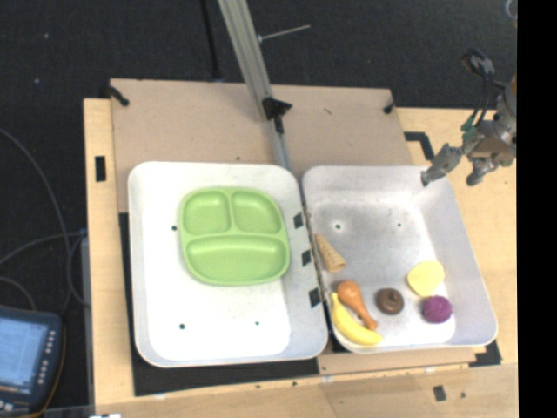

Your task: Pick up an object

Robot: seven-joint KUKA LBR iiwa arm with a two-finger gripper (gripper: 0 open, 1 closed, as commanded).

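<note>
White plastic, the right-hand shallow bin (383,207) holds the candidates along its six-o'clock edge: a yellow banana (355,327), orange carrot-shaped toy (357,301), brown ring doughnut (390,300), purple ball (437,308), pale yellow slice (426,277) and tan cone (329,252). The pincer (459,171) hangs at two o'clock, fingers spread, holding nothing. Best choose the purple ball, standing apart, and descend straight over it.

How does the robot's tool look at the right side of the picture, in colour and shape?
The tool is grey metal with two thin fingers, one of them pale grey. Dark cables loop above it. Finer markings are too small to tell.
</note>
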